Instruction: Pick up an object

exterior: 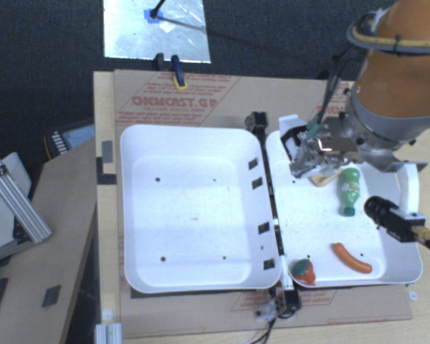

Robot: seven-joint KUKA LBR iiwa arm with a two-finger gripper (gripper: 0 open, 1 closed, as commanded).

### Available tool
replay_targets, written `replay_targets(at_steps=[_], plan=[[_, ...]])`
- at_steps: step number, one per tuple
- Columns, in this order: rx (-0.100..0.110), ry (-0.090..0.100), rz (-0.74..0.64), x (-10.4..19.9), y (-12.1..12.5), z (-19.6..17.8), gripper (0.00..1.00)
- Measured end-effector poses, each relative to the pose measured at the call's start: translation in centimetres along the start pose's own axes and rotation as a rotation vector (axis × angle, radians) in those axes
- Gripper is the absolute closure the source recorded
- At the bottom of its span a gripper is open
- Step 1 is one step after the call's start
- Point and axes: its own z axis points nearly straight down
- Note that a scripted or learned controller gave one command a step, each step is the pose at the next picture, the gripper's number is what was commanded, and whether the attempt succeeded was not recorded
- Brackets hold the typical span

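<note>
My gripper [301, 165] is low over the far left part of the right bin [405, 267], with the grey-and-orange arm reaching in from the right. Just right of the gripper lies a small tan piece [321, 179], partly hidden under the wrist. A green bottle [350, 190] lies beside that, a little nearer the middle of the bin. An orange sausage-shaped thing [352, 258] rests near the front wall. A red and green fruit-like toy [303, 270] sits in the front left corner. Nothing is seen held.
The left bin [140, 264] stands beside the right one, with black clips [264, 228] along the shared divide. Both bins rest on a cardboard sheet [175, 99]. A foil-covered plate [156, 20] lies behind the bench.
</note>
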Motion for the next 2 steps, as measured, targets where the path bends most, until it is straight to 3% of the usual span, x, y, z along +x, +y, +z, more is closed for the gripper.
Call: replay_targets(at_steps=[1, 2], plan=[[0.008, -0.002, -0.001, -0.7, 4.6, 4.7, 1.00], [-0.002, 0.000, -0.008, 1.7, 7.8, -1.9, 1.00]])
